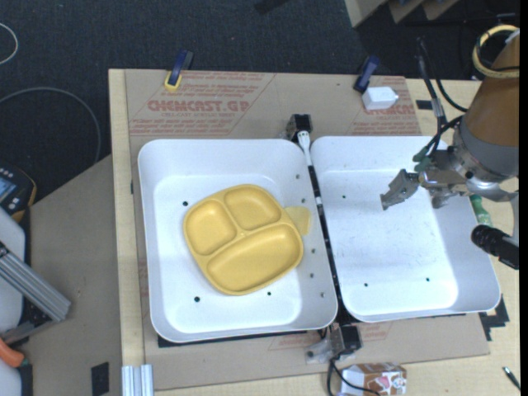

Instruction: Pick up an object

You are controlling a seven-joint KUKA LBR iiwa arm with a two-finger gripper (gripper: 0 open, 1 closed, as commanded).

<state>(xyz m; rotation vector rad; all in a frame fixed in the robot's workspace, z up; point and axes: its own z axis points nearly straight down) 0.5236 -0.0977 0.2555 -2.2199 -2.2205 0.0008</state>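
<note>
the bench (247,97) is a pale brown board printed with red lettering, set over dark carpet. two shallow white bins sit side by side on it, touching along a black seam: the left bin (157,188) and the right bin (462,295). a yellow-tipped clamp (176,70) and a blue clamp (366,73) grip the far edge, with a small white block (380,98) beside the blue one.

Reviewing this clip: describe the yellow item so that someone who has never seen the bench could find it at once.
Two shallow white bins sit side by side on the bench; look in the left bin, the one away from the arm. The yellow divided plate lies on its floor. It has three compartments, two small and one large, and a matching yellow scrap pokes out at its right edge.
</note>
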